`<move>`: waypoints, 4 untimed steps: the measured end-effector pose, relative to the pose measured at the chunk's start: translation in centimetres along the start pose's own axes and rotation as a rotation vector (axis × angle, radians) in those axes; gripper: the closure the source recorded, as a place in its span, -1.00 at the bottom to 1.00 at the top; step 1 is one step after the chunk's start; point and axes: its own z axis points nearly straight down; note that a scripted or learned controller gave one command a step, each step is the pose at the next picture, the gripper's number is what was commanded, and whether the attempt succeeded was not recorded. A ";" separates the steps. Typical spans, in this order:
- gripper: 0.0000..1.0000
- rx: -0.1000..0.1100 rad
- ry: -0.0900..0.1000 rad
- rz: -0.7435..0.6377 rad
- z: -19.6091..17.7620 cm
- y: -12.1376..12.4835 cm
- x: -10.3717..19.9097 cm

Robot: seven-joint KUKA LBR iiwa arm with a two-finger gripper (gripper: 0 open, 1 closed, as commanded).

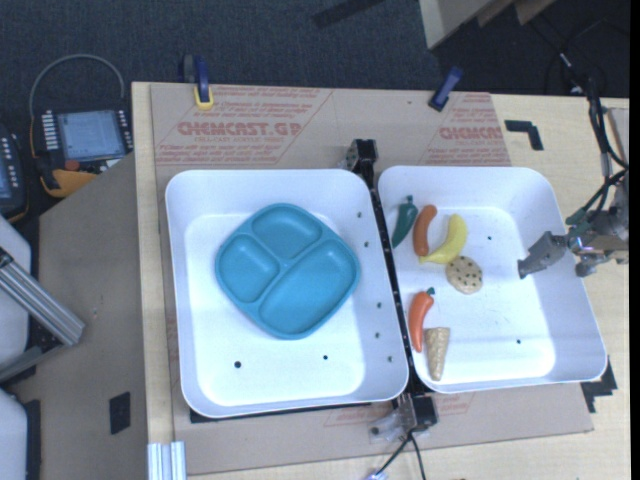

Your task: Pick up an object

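1. While the left bin (190, 268) holds a blue divided plate (288, 283), the right bin (530, 353) holds a green pepper (403, 222), sausage (425, 230), banana (448, 241), cookie (464, 274), carrot (420, 316) and cone (437, 352)
2. All six cluster along that bin's left wall; its right half lies bare
3. At its right rim sits the gripper (545, 253), grasping nothing, whether spread or clenched I cannot tell

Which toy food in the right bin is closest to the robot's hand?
The round cookie, speckled with dark chips. It lies nearer the hand than the banana, sausage, pepper, carrot or cone.
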 end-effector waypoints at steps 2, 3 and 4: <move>-1.00 -0.006 -0.001 -0.003 4.6 1.1 -0.5; -1.00 -0.009 -0.002 -0.003 10.5 1.6 -0.7; -1.00 -0.005 0.000 -0.003 15.8 1.5 -0.7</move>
